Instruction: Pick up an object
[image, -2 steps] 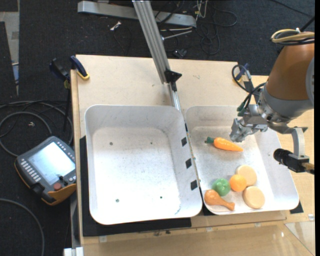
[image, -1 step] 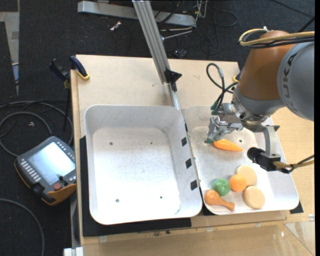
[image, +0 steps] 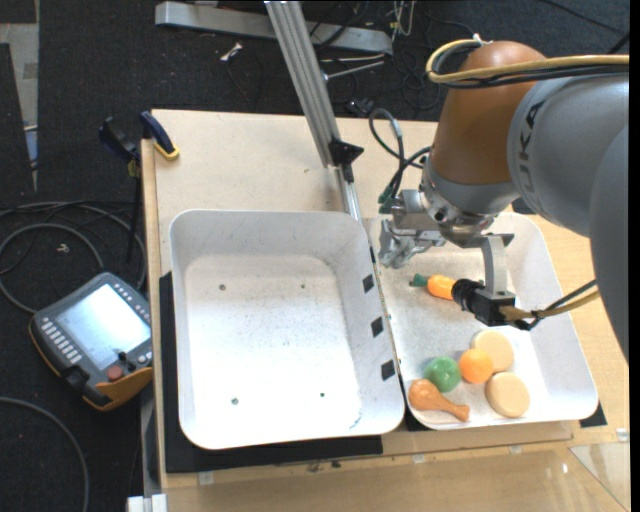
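Carrot (image: 438, 286) lies in the right bin (image: 560, 300), beside the jaws, whose opening I cannot tell.

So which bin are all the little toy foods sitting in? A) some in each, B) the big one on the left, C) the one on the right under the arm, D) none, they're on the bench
C: the carrot, green ball, orange ball and the other pieces all lie in the right bin, beneath the gripper.
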